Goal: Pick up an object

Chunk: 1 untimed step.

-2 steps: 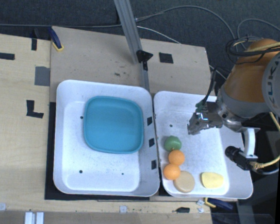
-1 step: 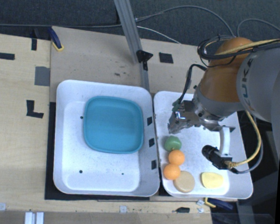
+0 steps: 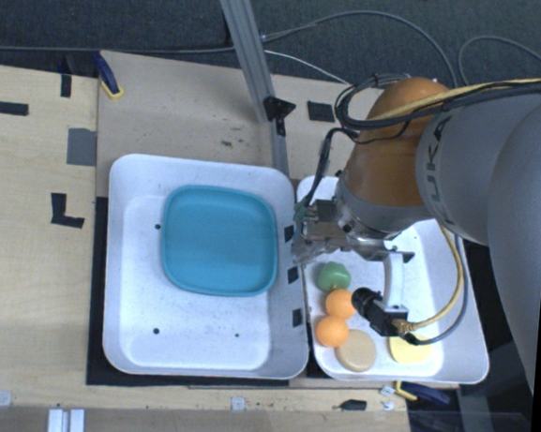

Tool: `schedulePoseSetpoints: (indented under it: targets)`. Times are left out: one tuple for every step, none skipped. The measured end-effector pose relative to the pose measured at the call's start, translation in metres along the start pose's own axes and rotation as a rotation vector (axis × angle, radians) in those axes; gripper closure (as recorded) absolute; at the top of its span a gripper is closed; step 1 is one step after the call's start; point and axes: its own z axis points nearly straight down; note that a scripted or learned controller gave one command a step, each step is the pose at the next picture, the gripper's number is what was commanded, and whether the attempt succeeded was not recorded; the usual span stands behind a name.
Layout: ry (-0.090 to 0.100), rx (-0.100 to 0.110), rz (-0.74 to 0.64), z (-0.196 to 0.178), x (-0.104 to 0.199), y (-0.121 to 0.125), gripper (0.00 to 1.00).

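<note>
Counting bins: we see two, left bin (image 3: 123, 339) and right bin (image 3: 456, 358).
Plate: one blue plate (image 3: 219, 240), left bin.
Right bin objects: one green ball (image 3: 332, 275), two orange balls (image 3: 339, 302), (image 3: 332, 332), one tan disc (image 3: 357, 351), one yellow piece (image 3: 412, 351).
Gripper (image 3: 317, 241): above the green ball; we cannot tell its state.
</note>
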Motion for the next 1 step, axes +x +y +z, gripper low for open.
schedulePoseSetpoints:
  targets:
    - [0.000,-0.001,0.000,-0.0114,0.0487,-0.0014,1.00]
